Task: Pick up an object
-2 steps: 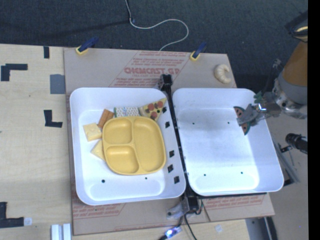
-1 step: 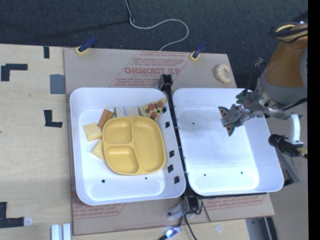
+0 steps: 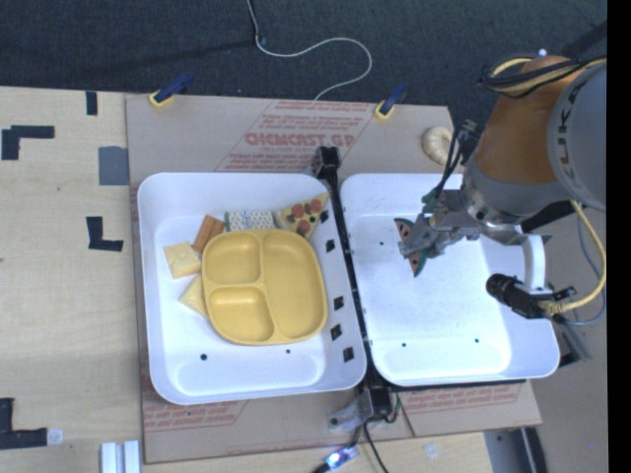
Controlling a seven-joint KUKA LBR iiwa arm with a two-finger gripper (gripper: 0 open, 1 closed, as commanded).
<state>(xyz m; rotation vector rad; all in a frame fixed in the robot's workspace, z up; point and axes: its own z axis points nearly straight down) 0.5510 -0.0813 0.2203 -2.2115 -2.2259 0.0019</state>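
My gripper [image 3: 418, 244] hangs over the upper middle of the right bin [image 3: 444, 328], below the arm's orange band [image 3: 523, 131]. A small triangular toy piece [image 3: 407, 233], brown-red with green, like a pizza slice, sits between the dark fingers, and the gripper is shut on it. Whether the piece touches the bin floor or is just above it I cannot tell. The left bin [image 3: 158, 294] holds a yellow divided plate [image 3: 264, 286].
Around the plate lie a pale cracker [image 3: 182, 259], a brown piece [image 3: 208, 232], a patterned piece [image 3: 248, 221] and another pizza-like slice [image 3: 306, 212]. A beige lump [image 3: 435, 143] rests on the cardboard behind the right bin. A black fitting [image 3: 515, 294] juts from the arm.
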